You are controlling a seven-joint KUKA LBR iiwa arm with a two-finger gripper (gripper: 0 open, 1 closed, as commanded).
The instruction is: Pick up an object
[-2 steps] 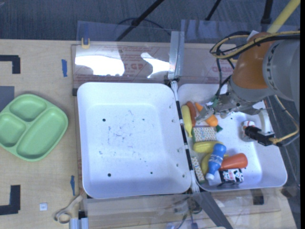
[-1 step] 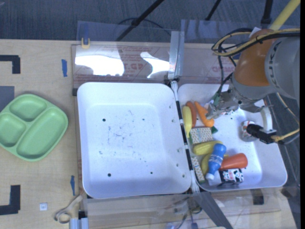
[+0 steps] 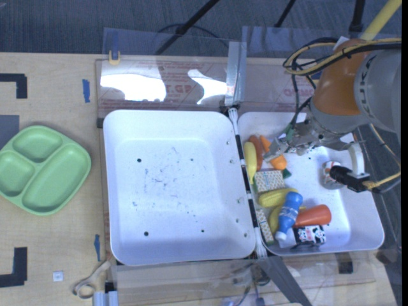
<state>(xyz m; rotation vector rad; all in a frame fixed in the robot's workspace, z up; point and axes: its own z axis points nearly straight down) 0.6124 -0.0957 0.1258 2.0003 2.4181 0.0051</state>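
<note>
End effector [image 3: 294, 139] low in right bin [image 3: 363, 225], near its back-left corner, over orange piece [image 3: 278, 162]; can't tell its state (blurred). Targets: toy food heaped along bin's left side. Likely light, stiff, slick plastic; grip across narrow width. Count: 1 blue bottle [image 3: 290, 212], 1 red bottle [image 3: 312, 215], approx. 3 yellow pcs [image 3: 250, 159]. Left bin [image 3: 127, 132] beside; 1 green tray [image 3: 43, 169] on desk [image 3: 51, 69].

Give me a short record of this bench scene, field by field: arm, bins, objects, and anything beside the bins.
arm: grey arm with orange band, reaching in from the right
hand: hand low over the right white bin, near its back
left white bin: left white bin, faint scribble marks on its floor
right bin objects: yellow banana, blue plastic bottle, orange-red bottle, yellow sponge block
beside bins: green divided plate, on the wooden bench
</note>
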